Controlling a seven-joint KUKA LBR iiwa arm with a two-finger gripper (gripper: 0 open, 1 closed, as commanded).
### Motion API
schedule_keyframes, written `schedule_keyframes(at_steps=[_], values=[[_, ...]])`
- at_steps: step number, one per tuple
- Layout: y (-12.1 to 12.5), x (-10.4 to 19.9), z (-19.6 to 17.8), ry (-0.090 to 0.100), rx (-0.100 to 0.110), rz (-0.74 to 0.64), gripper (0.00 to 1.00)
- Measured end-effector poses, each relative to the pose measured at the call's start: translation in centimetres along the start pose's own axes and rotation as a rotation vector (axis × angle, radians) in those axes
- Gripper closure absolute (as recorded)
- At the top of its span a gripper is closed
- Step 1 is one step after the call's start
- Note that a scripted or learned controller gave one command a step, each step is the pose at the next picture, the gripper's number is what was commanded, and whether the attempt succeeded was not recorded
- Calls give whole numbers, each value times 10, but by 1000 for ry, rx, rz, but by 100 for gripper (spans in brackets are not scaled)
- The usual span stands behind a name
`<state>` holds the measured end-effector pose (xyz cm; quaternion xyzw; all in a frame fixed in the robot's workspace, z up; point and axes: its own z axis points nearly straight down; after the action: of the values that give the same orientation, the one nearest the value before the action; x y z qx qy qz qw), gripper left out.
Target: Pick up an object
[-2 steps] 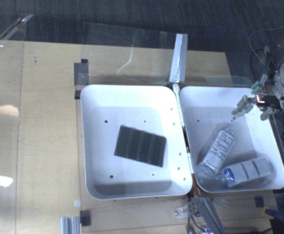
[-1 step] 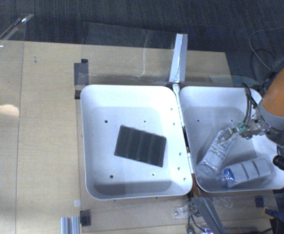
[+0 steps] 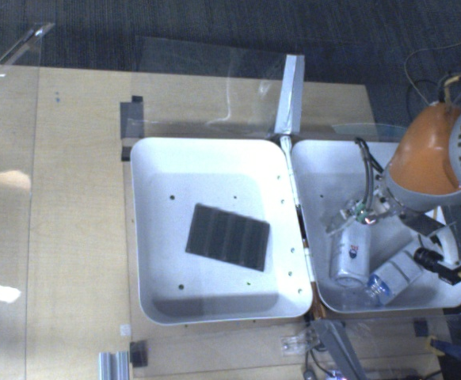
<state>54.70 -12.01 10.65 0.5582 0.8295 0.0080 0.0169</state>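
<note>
A pale wooden bench [image 3: 64,236] seen from above carries 2 shallow white plastic bins side by side. The left bin [image 3: 155,172] holds 1 thing: a flat, dark grey ribbed rectangular pad [image 3: 228,237], lying slightly askew near the bin's middle, well apart from the arm.

The right bin [image 3: 318,172] is partly covered by the grey robot arm with its orange band [image 3: 424,153], which reaches in from the right. The gripper [image 3: 357,214] sits low over the middle of this bin, amid a knot of cables and small fittings. Its jaws are too cluttered and small here to tell whether they stand wide or narrow, and nothing can be seen clearly between them.

Just below the gripper, touching or nearly touching it, lies a silvery metal can with a white label [image 3: 349,260], on its side, its long axis running from the gripper toward the bin's near wall. Beside the can's lower end, to its right, lies a clear plastic bottle with a blue cap [image 3: 389,279], tilted diagonally, its cap end close to the can's base. Both rest on the bin floor.
</note>
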Motion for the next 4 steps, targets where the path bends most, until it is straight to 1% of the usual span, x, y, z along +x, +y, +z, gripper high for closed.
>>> schedule_keyframes(at_steps=[1, 2, 3, 4], values=[[67, -15, 20, 14, 20, -43, 0], [70, -15, 7, 13, 12, -45, 100], [70, -15, 7, 13, 12, -45, 0], [-13, -59, 18, 11, 23, 50, 0]])
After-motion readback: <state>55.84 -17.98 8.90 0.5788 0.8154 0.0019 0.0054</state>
